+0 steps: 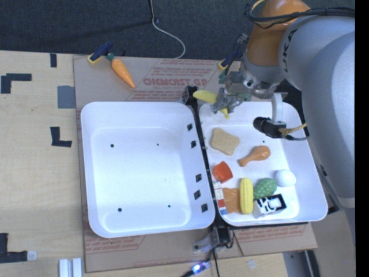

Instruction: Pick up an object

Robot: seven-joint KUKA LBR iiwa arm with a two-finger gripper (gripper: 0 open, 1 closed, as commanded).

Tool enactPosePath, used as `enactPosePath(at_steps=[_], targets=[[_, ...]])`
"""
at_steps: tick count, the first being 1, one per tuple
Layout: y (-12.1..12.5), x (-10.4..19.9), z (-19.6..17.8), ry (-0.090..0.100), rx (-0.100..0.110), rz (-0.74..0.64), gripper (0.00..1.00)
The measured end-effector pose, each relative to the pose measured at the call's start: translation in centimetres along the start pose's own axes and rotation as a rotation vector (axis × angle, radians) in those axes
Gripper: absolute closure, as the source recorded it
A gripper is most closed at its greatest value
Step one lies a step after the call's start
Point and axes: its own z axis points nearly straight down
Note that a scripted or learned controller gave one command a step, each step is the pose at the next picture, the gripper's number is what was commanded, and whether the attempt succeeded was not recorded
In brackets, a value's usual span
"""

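Gripper (226, 101) hovers above the right bin's (305, 212) far corner, seemingly clamping a yellow banana (205, 96), lifted clear.

cardboard sheet (167, 79) | red print "CHEMCAST" | remaining lettering too small to read

Two white bins stand side by side, the left bin (95, 154) and the right bin (305, 178), with one bread slice (223, 141), one drumstick (255, 154), one corn cob (246, 195), one white ball (285, 178), one banana (204, 96), and one carrot (122, 71).
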Motion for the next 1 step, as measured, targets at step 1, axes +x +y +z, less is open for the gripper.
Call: enactPosePath(at_steps=[1], targets=[[-0.19, -0.35, -0.29, -0.001, 0.009, 0.003, 1.00]])
